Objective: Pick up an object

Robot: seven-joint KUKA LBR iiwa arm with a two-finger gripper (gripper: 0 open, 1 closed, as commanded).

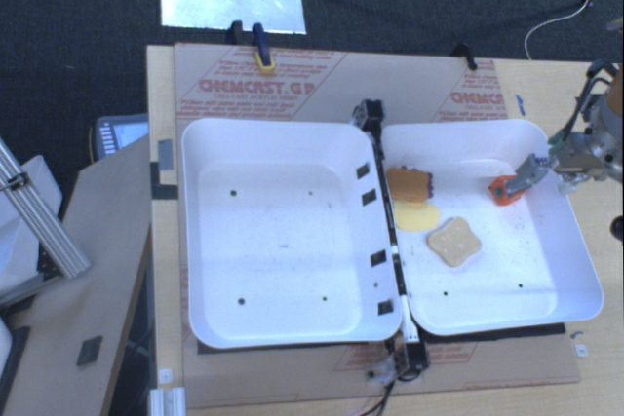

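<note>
Right bin held toast slice, yellow piece, brown item, orange object; pincer beside orange object, grip state indeterminable; left bin alongside.

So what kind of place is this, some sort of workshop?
Probably a robotics lab test bench rather than a workshop. Two shallow white bins sit side by side on a board, toy food such as a slice of bread lies in the right one, and a robot gripper reaches in.

"CHEMCAST GP" on brown board
</note>
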